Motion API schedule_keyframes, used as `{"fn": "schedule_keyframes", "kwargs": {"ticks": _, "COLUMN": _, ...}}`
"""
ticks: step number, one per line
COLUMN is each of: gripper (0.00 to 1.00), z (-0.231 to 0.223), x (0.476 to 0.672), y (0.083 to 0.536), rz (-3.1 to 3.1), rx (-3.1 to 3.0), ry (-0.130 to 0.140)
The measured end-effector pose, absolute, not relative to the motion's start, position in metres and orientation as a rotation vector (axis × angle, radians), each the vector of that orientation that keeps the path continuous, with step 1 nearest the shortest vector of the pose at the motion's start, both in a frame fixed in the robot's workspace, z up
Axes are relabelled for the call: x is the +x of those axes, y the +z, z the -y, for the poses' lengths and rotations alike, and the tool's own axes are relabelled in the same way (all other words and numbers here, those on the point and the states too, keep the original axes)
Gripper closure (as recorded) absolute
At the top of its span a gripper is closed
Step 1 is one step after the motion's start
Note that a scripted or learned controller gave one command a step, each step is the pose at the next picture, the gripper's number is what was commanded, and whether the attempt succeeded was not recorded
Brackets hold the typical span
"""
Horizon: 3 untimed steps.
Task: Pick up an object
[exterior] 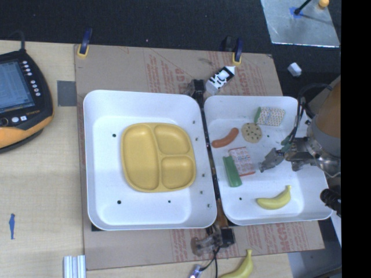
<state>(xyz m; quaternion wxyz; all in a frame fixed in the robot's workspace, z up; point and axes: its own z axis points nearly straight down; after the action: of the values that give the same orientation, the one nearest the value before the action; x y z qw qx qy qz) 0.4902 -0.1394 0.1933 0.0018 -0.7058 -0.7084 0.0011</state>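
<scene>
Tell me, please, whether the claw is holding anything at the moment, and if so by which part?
Nothing is held. The claw hovers over the right bin, between the packet and the banana, with nothing between its fingers.

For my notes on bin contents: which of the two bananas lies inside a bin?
The banana in the right bin, near its front edge; the other banana lies outside on the cardboard.

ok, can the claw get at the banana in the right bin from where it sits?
Probably yes. The claw hangs above the right bin, and the banana lies alone just below it in the view, with nothing lying on it.
</scene>
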Motion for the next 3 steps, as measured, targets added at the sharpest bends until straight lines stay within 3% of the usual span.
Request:
{"fn": "schedule_keyframes", "kwargs": {"ticks": 1, "gripper": 0.00, "z": 0.071, "x": 0.584, "y": 0.192, "rz": 2.228, "rx": -2.211, "ry": 0.006}}
{"fn": "schedule_keyframes", "kwargs": {"ticks": 2, "gripper": 0.00, "z": 0.135, "x": 0.621, "y": 0.150, "rz": 2.222, "rx": -2.218, "ry": 0.005}}
{"fn": "schedule_keyframes", "kwargs": {"ticks": 3, "gripper": 0.00, "z": 0.165, "x": 0.656, "y": 0.091, "rz": 2.222, "rx": -2.217, "ry": 0.004}}
